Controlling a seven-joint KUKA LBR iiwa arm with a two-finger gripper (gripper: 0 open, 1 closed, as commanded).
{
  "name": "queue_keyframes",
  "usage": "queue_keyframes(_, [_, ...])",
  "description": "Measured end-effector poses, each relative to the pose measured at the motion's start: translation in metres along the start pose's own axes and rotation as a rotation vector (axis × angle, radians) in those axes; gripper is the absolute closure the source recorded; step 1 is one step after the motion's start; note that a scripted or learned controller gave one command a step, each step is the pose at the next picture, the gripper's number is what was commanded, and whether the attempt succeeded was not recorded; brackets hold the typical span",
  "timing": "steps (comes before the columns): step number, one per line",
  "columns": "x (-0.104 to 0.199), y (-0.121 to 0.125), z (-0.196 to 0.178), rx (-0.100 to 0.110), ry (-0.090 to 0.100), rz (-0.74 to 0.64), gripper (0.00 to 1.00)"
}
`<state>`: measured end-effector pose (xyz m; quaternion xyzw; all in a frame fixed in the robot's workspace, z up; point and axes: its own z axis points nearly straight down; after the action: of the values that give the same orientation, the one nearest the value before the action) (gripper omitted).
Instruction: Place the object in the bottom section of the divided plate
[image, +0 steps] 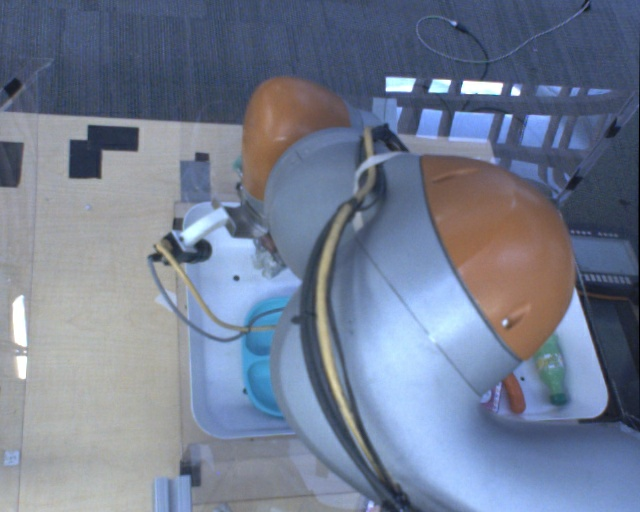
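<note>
Nearest the camera we record the arm (400, 400): smooth, rounded grey casings with a glossy sheen, capped by a domed orange band (500, 260). A bundle of black and yellow cables (335, 300) runs along its curved flank.

Beyond the casings, the gripper (262, 255) sits over the left bin (210, 400). Its tip is mostly masked by the wrist, and we cannot tell whether it is spread or pressed together, nor whether it carries anything. Just to its left, a white cylindrical plug (195, 232) joins a dark fitting, from which a thin yellow wire loops down across the bin floor.

The divided plate (262, 370) lies in the same bin, near the gripper on the side toward the lower edge of the view. It is light blue, smooth and plastic-looking, with raised rounded ridges between its sections; the arm covers its right half. We cannot pick out the object to be placed.

Well apart from the gripper, to its right, the right bin (590, 395) holds a green bottle (551, 370) and a slim orange-red item (514, 393), lying side by side.

Both bins are shallow, white and round-cornered. They rest on a pale wood-grain bench (90, 330) bearing black angular markers (100, 150) above and left of the gripper. Farthest away lies dark ribbed carpet (200, 50).
</note>
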<state>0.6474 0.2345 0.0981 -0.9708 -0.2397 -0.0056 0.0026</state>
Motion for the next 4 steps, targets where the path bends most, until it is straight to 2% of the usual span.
queue_keyframes(1, [0.004, 0.017, 0.012, -0.001, -0.006, 0.282, 1.0])
queue_keyframes(2, [-0.039, -0.003, 0.01, -0.004, -0.006, -0.309, 1.0])
queue_keyframes(3, [-0.061, -0.022, 0.0, -0.021, 0.033, -0.156, 1.0])
queue_keyframes(4, [-0.059, -0.016, -0.059, 0.0, -0.012, -0.407, 1.0])
